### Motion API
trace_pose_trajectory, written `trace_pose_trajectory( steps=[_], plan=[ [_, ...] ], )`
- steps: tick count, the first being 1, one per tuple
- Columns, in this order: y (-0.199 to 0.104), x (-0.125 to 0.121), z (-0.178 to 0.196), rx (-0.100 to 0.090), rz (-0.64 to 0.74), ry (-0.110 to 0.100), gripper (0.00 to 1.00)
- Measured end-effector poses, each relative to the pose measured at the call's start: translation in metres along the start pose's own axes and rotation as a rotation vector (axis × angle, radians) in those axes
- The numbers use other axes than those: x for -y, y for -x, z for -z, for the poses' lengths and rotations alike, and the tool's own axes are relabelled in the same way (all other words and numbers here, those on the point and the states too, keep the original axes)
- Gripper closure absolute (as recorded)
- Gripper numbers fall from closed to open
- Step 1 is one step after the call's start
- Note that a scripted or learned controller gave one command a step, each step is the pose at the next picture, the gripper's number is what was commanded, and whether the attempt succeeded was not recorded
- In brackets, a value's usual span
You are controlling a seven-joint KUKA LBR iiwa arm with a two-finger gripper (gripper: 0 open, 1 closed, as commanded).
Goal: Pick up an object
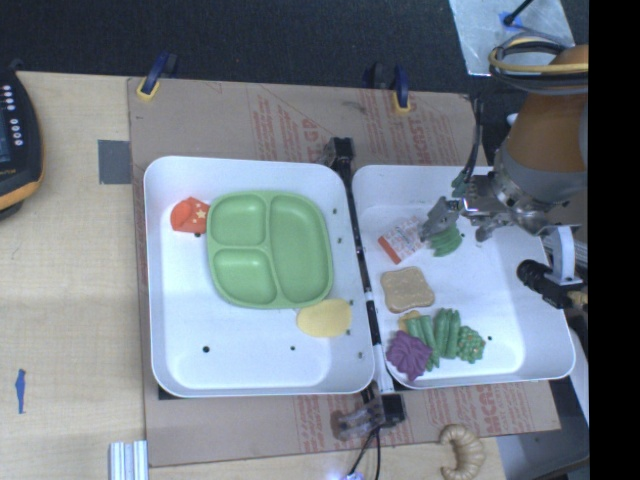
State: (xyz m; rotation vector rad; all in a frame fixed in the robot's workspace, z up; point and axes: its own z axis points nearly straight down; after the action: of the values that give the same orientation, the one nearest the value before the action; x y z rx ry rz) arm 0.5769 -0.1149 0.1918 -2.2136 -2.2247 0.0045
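The claw (462,220) stands over the right white bin (520,353), its fingers spread wide, a small green leafy piece (446,242) directly beneath; whether they touch cannot be told. At the claw's 9 o'clock lies a red-printed wrapper (402,239). Toast slice (407,288), green bean pods (445,333) and purple plastic grapes (408,353) crowd 6 o'clock.

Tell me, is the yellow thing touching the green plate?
Apart. The camera view shows a thin strip of white bin floor between the yellow thing and the green plate, whose lower right corner sits just above it.
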Motion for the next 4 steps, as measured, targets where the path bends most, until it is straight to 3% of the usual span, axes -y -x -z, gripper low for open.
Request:
trace_pose_trajectory(
  steps=[1,2,3,4],
  plan=[
    [0.015,0.075,-0.093,-0.002,-0.003,-0.014,0.00],
    [-0.016,0.005,-0.083,0.000,0.005,0.006,0.00],
    [-0.021,-0.082,-0.099,0.000,0.001,0.006,0.00],
    [-0.019,-0.080,-0.088,0.001,0.003,0.002,1.00]
  ],
)
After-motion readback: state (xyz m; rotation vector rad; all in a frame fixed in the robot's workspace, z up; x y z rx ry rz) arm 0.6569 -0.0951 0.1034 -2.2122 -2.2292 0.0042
